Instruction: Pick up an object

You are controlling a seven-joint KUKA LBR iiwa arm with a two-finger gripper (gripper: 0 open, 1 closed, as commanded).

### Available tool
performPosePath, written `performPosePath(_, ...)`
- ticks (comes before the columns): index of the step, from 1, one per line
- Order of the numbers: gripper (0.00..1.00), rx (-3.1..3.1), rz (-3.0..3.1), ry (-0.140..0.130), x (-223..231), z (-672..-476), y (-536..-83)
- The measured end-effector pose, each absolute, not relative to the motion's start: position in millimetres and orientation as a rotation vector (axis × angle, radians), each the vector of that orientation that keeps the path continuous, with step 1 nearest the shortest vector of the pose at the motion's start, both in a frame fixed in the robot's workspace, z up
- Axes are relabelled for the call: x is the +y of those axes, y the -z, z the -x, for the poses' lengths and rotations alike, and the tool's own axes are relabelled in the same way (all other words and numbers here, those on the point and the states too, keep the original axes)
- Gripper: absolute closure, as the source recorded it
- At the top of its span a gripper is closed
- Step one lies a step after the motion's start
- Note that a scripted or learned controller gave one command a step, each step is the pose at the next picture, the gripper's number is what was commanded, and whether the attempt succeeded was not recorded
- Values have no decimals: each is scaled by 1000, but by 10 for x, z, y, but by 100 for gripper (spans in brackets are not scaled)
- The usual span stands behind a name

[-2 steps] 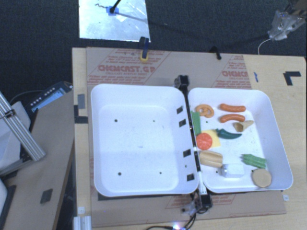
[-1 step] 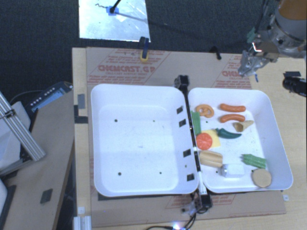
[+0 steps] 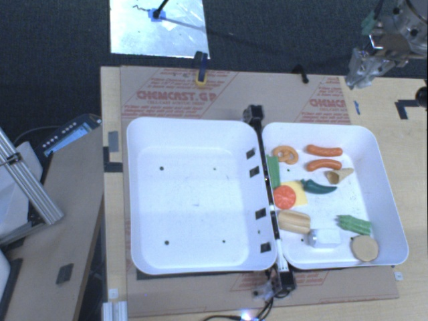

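Note:
The right bin [image 3: 382, 172] holds several toy foods: a pretzel [image 3: 285, 154], two sausages [image 3: 324, 151] [image 3: 324, 165], a red tomato [image 3: 285, 196] on a yellow slice [image 3: 298, 194], a dark green pepper [image 3: 318, 187], a tan cone [image 3: 339, 175], a bread roll [image 3: 293, 221], a green leafy piece [image 3: 354, 224], a round cookie [image 3: 365, 248] and a white block [image 3: 326, 237]. My gripper [image 3: 359, 70] hangs at the top right, above the bench beyond the right bin's far edge, well apart from every object.
The left bin [image 3: 194, 192] lies beside the right one, with a black clip divider [image 3: 264, 179] between them. A shiny metal sheet [image 3: 159, 17] lies at the back. A yellow-blue clamp [image 3: 200, 69] stands at the cardboard's far edge.

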State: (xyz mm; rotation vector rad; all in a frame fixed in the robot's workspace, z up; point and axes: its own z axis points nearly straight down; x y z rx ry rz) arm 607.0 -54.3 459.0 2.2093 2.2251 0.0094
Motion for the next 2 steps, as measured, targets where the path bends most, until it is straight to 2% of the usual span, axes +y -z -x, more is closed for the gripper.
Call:
performPosePath(1,100,2224,-2211,-9,-500,-5893,-5158)
performPosePath(2,100,2243,-2213,10,545,-5534,-3842)
